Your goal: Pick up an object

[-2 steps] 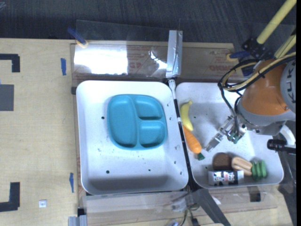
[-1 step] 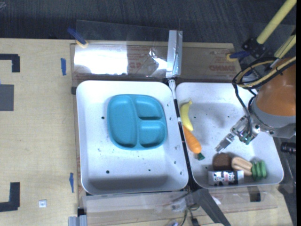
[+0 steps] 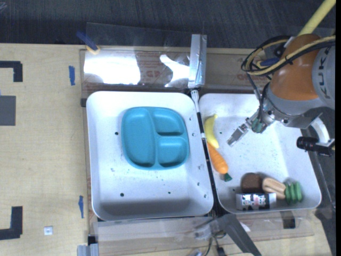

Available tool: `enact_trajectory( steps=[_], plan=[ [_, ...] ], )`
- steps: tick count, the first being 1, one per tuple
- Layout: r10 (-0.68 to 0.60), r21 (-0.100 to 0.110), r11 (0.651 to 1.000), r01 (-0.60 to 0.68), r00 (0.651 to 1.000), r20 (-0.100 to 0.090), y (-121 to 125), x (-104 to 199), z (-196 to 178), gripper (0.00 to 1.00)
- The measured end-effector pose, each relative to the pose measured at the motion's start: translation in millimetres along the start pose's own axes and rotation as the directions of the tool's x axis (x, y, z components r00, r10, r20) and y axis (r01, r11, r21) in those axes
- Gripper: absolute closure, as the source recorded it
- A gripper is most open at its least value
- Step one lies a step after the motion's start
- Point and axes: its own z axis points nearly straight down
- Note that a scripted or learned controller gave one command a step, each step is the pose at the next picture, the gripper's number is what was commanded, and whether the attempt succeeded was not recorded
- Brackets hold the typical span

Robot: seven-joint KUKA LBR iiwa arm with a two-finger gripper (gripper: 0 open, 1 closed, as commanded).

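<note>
My gripper (image 3: 233, 138) hangs over the upper middle of the right bin (image 3: 303, 167), pointing down and to the left, with nothing seen in it. Just left of it a yellow banana (image 3: 211, 130) lies along the bin's left wall, and an orange carrot (image 3: 218, 160) with a green tip lies below the banana. Along the near wall are a brown block (image 3: 252, 182), a tan bun-like piece (image 3: 274, 185), a green toy (image 3: 293, 191) and a small labelled bottle (image 3: 257, 200) on its side. The gripper is apart from all of them.
The left bin (image 3: 101, 159) holds a blue divided plate (image 3: 155, 137) in its middle. A metal divider (image 3: 196, 61) and a clear sheet stand behind the bins. The arm's orange band (image 3: 295, 79) and cables rise at the upper right.
</note>
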Motion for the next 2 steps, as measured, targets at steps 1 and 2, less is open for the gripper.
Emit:
enact_trajectory(
  steps=[1,2],
  plan=[
    [-0.061,-0.004,0.998,0.061,0.998,0.006,31.9,-21.9,63.2,0.00],
    [0.291,-0.001,0.957,-0.291,0.957,0.003,53.2,-44.8,65.8,0.00]
  ],
)
